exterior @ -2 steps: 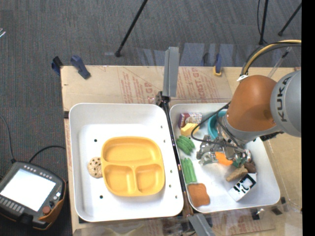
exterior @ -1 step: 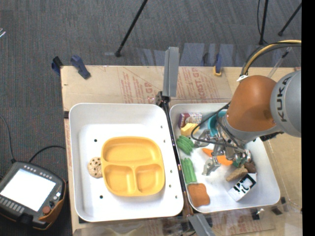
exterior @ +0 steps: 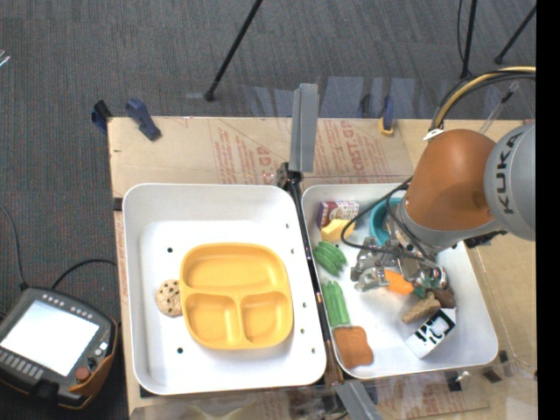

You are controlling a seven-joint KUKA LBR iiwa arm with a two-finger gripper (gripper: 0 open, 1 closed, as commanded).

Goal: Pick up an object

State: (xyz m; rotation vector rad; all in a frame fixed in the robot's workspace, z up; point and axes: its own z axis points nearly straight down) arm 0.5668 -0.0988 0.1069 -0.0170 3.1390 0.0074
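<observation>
Two white bins sit side by side on the bench. The left bin (exterior: 144, 234) carries a yellow divided tray (exterior: 236, 294) with three compartments; a cookie (exterior: 169, 297) lies touching the tray's left edge.

The arm (exterior: 455, 191) enters from the right and hangs over the right bin (exterior: 477, 322). The gripper (exterior: 385, 269) is low in the middle of that bin, amid the clutter. Whether the pincer is wide or narrow: cannot tell, the metal parts blur together under the wrist.

Objects in the right bin:
- orange piece (exterior: 400, 283), carrot-like, just beside the gripper on its lower right, possibly touching; cannot tell if it is gripped.
- brown chunk (exterior: 422, 308) just below the orange piece.
- black-and-white carton (exterior: 430, 332) near the bin's lower right corner, tilted.
- orange-brown square patty (exterior: 353, 346) at the lower left, well apart from the gripper.
- green pod (exterior: 336, 303) along the left wall, and a second green piece (exterior: 330, 256) above it, near the gripper's left side.
- yellow block (exterior: 332, 229) and a small purple-and-white packet (exterior: 337, 212) at the upper left.
- teal bowl (exterior: 381, 221), partly hidden under the arm.
</observation>
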